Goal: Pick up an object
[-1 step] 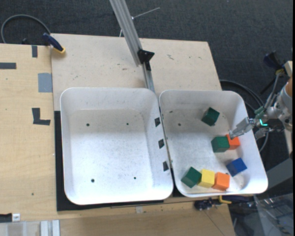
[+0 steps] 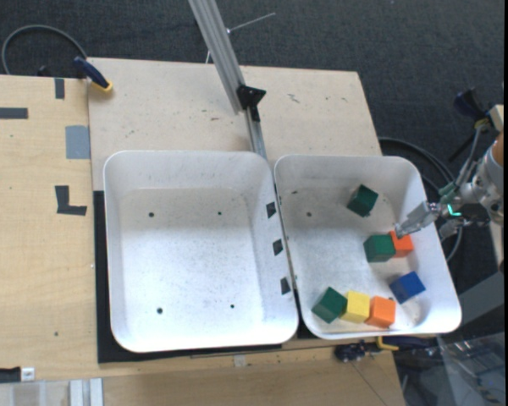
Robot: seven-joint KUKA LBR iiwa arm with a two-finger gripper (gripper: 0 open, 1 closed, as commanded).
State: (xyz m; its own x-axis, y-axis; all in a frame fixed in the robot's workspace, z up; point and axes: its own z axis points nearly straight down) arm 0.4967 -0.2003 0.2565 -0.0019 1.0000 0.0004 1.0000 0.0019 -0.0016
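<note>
The right bin (image 2: 322, 169) holds several small blocks. A dark green cube (image 2: 362, 200) lies near its back. Another green cube (image 2: 378, 248) touches a small orange block (image 2: 402, 244) by the right wall. A blue cube (image 2: 407, 286) sits nearer the front. Along the front wall a green cube (image 2: 328, 304), a yellow cube (image 2: 356, 306) and an orange cube (image 2: 382, 311) stand in a row. My gripper (image 2: 416, 219) reaches in over the bin's right rim, its tip just above and right of the small orange block. Nothing shows as held.
The left bin (image 2: 118, 227) stands beside the right one, their rims meeting in the middle. A slanted metal rail (image 2: 220, 45) runs from the top down to the bins' shared edge. Cables (image 2: 457, 227) hang off the bench's right side.
</note>
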